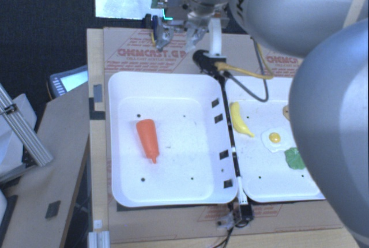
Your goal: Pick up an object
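A: What sits closest to the lens?

B: The big grey arm (323, 68). Its blurred bulk covers the frame from about one o'clock round to five o'clock, with part of a dark letter, likely a "K", on the casing near twelve o'clock and an orange band just left of it.

A: And the gripper?

B: The gripper (177, 38) hangs at twelve o'clock, above the cardboard beyond the far rim of the left bin (121, 126). Its two fingers point down with a clear gap between them, spread partway, and nothing sits in that gap.

A: Where are the objects to pick?

B: An orange carrot (147, 138) lies in the left bin, slightly toward nine o'clock of the bin's middle, narrow end toward six o'clock. In the right bin (271, 186) a yellow banana (238, 119) lies just beside the divider at the bin's ten o'clock. A fried egg toy (274, 139) is at three o'clock of the banana, and a green piece (294, 158) lies close at the egg's four o'clock, partly hidden by the arm.

A: Any writing?

B: The cardboard sheet (138, 55) under the bins carries red print reading "CHEMCAST", with letters after it that I cannot make out. The same print shows partly at one o'clock, cut off by the arm.
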Controlling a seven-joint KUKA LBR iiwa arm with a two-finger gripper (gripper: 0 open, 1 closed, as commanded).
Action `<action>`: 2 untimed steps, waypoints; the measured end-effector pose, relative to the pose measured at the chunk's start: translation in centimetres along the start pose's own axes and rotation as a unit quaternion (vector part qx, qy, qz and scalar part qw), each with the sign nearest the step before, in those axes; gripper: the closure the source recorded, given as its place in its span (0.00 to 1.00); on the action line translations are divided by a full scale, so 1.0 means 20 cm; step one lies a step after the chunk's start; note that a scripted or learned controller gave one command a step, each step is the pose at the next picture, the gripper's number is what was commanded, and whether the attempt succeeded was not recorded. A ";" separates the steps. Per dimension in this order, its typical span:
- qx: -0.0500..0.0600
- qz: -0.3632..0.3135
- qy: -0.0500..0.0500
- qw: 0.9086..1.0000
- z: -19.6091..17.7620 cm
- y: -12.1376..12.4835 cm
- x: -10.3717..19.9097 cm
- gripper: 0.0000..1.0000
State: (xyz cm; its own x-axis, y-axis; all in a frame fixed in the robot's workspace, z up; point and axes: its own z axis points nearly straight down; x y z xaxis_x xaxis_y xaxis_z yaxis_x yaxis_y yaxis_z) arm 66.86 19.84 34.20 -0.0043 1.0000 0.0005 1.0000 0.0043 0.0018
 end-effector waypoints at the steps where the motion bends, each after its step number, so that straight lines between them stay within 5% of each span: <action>1: -0.001 -0.002 0.000 1.000 -0.06 0.00 0.00 1.00; 2: -0.001 -0.002 0.000 1.000 -0.06 0.00 0.00 0.00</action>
State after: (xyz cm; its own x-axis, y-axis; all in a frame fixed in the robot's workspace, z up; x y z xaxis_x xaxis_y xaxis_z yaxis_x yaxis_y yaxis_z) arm 66.90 19.90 35.33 -0.0081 1.0000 0.0010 1.0000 0.0081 0.0042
